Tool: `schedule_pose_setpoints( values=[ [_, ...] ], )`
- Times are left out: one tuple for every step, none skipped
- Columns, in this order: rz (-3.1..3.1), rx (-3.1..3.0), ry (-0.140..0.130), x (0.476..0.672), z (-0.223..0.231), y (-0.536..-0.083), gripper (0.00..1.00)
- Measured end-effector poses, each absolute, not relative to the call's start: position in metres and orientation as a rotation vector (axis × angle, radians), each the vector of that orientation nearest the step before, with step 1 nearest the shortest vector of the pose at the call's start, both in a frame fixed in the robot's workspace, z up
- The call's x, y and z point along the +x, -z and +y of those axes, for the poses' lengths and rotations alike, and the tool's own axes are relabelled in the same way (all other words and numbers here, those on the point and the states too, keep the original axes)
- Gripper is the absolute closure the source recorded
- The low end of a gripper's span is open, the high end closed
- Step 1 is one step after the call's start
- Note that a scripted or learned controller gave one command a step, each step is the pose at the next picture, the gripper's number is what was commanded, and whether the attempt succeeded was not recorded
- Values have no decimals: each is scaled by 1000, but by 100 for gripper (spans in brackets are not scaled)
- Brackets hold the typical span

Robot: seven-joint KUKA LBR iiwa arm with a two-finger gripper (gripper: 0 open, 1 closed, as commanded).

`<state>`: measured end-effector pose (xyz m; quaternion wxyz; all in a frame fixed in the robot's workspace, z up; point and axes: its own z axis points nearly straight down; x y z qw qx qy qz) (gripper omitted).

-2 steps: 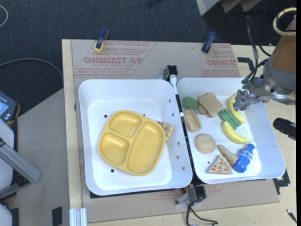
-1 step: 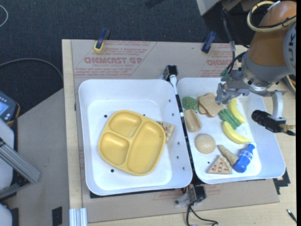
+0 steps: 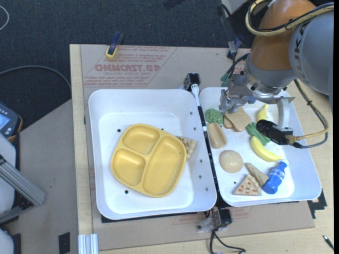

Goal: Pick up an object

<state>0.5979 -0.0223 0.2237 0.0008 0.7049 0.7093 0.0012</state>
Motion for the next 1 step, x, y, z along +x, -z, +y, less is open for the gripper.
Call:
schedule_pose_setpoints(
  values=[
    [2220, 2219, -4, 593, -27, -234, 100]
  ],
)
